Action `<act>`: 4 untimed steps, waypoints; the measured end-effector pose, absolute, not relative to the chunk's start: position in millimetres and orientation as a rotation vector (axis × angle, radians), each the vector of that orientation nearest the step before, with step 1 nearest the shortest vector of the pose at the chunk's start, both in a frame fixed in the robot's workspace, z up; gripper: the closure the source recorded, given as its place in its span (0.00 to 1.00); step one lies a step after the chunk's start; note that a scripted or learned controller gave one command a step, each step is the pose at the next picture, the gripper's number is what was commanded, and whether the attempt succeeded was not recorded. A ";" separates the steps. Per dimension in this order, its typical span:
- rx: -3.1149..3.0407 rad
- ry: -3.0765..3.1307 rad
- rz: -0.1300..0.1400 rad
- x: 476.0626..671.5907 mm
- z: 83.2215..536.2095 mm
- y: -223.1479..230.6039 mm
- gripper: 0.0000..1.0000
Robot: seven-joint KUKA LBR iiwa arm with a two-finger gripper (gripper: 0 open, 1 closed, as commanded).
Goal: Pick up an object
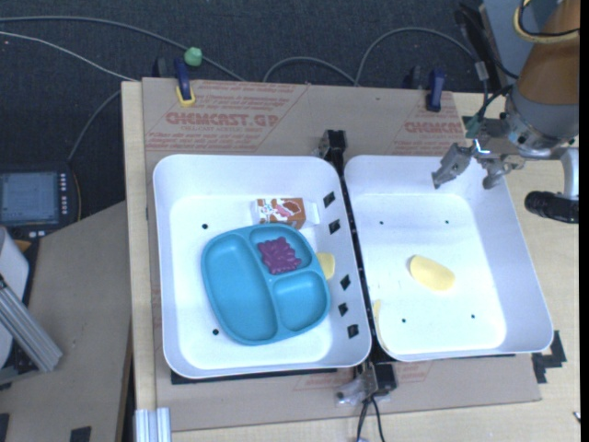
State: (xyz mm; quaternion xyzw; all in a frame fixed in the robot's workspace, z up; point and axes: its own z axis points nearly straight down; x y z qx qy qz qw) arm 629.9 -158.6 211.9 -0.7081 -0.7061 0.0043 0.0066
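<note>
A pale yellow lump [432, 273] lies on the floor of the right bin [515, 247]. In the left bin [175, 247] rests a blue divided plate [265, 284] with a purple bunch of grapes [280, 254] in one compartment. A small orange and white carton [280, 212] lies just behind the plate, and a bit of a yellow thing [326, 264] peeks out at the plate's right edge. My gripper [471, 171] hangs above the far edge of the right bin, open, with nothing between its two spread fingers. It stands well behind the yellow lump.
The two bins meet at a black-clipped divider [344, 238]. A cardboard sheet [239, 109] lies under both bins, held by blue clamps [185, 88] at the back. Cables run across the dark floor behind. A small screen [31, 197] sits at the left.
</note>
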 end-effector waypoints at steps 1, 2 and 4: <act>-2.220 -2.221 0.000 632.9 220.7 -158.3 0.00; -2.217 -2.216 0.006 635.5 161.5 -165.2 0.00; -2.218 -2.220 0.003 631.8 84.3 -171.1 0.00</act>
